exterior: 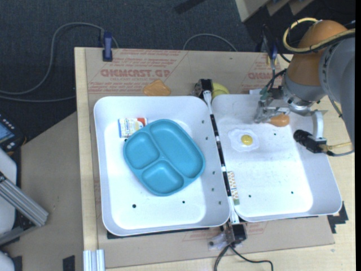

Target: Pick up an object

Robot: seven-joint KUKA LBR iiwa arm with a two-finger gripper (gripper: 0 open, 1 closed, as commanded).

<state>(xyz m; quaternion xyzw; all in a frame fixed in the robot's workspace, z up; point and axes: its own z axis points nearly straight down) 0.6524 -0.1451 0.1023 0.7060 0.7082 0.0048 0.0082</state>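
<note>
The left shallow white plastic bin holds a blue three-compartment plastic tray, with a small white packet with red and blue print just beside the tray's upper left edge. Behind the bins, on the bench, lie a small orange piece and a yellow-green round object. In the right shallow white plastic bin, a toy fried egg, white with a yellow yolk, lies near the upper left. Farther right, the gripper is low over the bin's upper part, and a small orange lump sits just beside its tip; whether the lump is clasped cannot be told.
</note>
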